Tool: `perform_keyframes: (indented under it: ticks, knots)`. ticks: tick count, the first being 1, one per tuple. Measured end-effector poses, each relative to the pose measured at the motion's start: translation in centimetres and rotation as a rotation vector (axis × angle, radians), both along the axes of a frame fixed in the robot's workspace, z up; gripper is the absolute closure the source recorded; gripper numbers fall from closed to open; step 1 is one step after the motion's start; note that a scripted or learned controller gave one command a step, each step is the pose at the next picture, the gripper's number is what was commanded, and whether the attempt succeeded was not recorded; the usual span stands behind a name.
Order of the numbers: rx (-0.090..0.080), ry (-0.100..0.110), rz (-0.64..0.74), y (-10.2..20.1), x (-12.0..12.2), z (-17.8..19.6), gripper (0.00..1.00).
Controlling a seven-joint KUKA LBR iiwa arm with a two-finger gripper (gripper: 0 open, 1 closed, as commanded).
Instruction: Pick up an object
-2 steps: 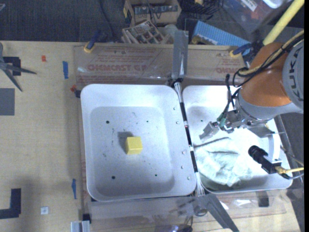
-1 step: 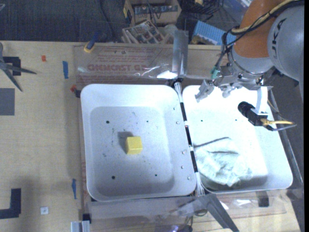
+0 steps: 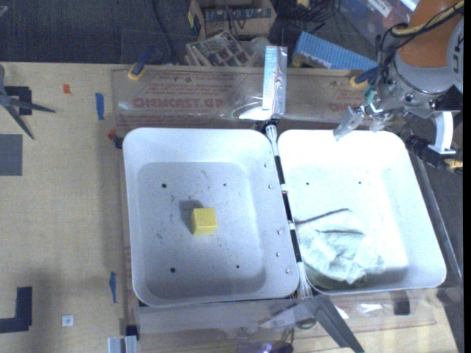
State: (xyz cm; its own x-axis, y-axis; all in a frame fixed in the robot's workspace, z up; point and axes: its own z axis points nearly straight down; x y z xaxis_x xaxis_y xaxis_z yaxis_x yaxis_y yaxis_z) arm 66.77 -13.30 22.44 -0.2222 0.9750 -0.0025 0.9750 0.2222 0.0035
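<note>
Yellow block waits in the left bin; arm poised at the far right.

The yellow block (image 3: 204, 220) sits mid-floor of the left bin (image 3: 147, 153); it looks small, light and rigid, best pinched across opposite flat sides. Right of that bin lies crumpled white wrap (image 3: 340, 252), soft. Further right, the gripper (image 3: 358, 120) hangs empty, fingers spread.

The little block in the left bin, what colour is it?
Yellow. The little block shows best in the camera view, sitting in the left bin.

Both shallow white plastic bins (image 3: 147, 153) look smooth and faintly glossy. The small yellow cube (image 3: 204, 220) appears matt, like foam. The crumpled white-grey cloth (image 3: 340, 254) looks soft. The pale wooden table (image 3: 59, 197) is matt.
</note>
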Motion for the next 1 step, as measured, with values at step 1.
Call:
perform_keyframes:
  ticks: [1]
  knots:
    - [0.001,0.000,-0.150,-1.69,-2.10,-12.94,0.00]
